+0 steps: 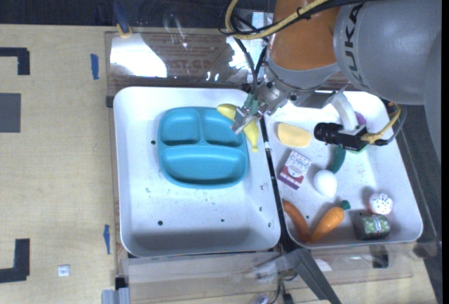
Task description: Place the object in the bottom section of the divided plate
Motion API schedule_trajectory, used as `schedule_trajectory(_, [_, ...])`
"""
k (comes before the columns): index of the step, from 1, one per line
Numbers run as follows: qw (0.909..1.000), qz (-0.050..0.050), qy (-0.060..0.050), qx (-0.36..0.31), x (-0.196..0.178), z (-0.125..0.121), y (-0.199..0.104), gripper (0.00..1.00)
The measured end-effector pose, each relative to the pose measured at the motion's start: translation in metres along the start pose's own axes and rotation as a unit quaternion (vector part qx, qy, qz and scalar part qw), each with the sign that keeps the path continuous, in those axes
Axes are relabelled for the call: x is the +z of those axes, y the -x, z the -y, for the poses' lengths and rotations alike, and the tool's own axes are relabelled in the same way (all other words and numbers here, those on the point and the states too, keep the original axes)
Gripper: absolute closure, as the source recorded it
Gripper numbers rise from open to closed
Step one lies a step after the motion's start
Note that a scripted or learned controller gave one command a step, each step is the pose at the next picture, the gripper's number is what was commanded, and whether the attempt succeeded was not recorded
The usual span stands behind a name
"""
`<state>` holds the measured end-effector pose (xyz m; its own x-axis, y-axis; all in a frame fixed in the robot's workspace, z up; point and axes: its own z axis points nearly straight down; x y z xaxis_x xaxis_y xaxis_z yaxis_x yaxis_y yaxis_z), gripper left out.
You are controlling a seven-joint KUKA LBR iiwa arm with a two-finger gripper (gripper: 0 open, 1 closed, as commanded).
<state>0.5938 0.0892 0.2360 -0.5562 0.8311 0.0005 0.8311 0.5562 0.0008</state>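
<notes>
The gripper [247, 120] hangs over the right edge of the left bin [133, 211], just past the upper right corner of the blue divided plate [203, 147]. A yellow banana [229, 111] lies right at its fingers, one end showing up and left of them and another yellow end [252, 139] poking out below; the fingers look pinched on the banana, though the contact is small and hard to make out. The banana sits at the plate's upper right rim, not in any section. The plate has two small sections at the top and one wide section at the bottom, all bare.

On the arm's grey housing the letters "UK" [351, 43] can be read, part of a larger name.

The right bin [410, 208] holds a yellow wedge like cheese [293, 135], a small pink-and-white packet [295, 169] whose print is too small to read, a white egg [325, 183], a dark green piece [337, 159], an orange carrot [330, 220], a reddish sausage-like piece [296, 220], a white ball with red dots [380, 203] and a small dark can [370, 226] with an unreadable label.

Both bins rest on a light wooden tabletop [56, 155] with black markings at its left.
</notes>
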Motion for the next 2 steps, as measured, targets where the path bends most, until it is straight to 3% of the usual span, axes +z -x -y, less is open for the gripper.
schedule_trajectory(1, [0.9985, 0.0, -0.001, -0.055, 0.0521, -0.026, 0.0212, 1.0])
schedule_trajectory(2, [0.9985, 0.001, 0.001, -0.055, 0.0507, -0.0266, 0.0215, 0.0])
